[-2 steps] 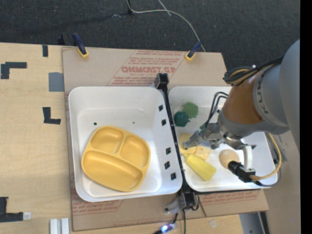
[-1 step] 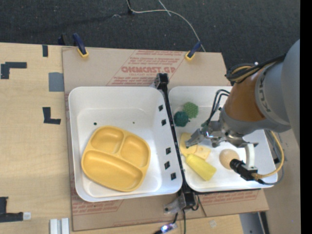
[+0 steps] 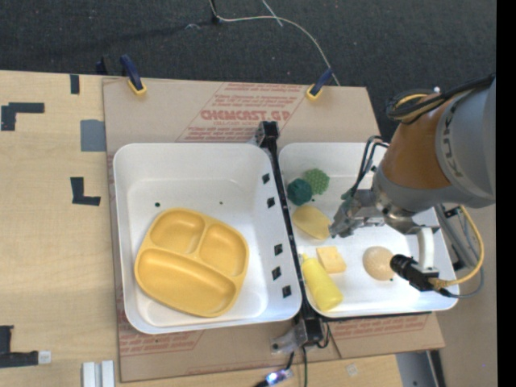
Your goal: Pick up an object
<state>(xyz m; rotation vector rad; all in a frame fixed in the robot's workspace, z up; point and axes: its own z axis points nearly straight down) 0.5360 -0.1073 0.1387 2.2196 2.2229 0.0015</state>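
Objects for picking all lie in the right bin [image 3: 367, 156], and you have several to choose from. From the overhead camera, a pale yellow lemon-shaped piece [image 3: 310, 222] sits toward the bin's left side, just beside the claw [image 3: 343, 224]. A green bumpy ball [image 3: 316, 180] and a darker teal piece [image 3: 299, 190] touch each other at the far left. A small tan block [image 3: 331, 259] and a yellow bottle-like piece [image 3: 321, 284] lie nearer you, and a cream egg-shaped piece [image 3: 376, 262] rests to the right of the block. The left bin [image 3: 129, 164] holds a yellow divided plate [image 3: 191, 260].

The arm [image 3: 435, 147] reaches in from the right, with the claw low over the bin floor, its tips right next to the lemon-shaped piece. You cannot tell from this angle whether the claw is apart or together, and nothing shows gripped in it.

By my reading you are at the approach-and-grasp step, with the lemon-shaped piece the likeliest target. The next move calls for straddling that piece squarely, closing, then lifting straight up; its rounded surface could slip sideways toward the divider.
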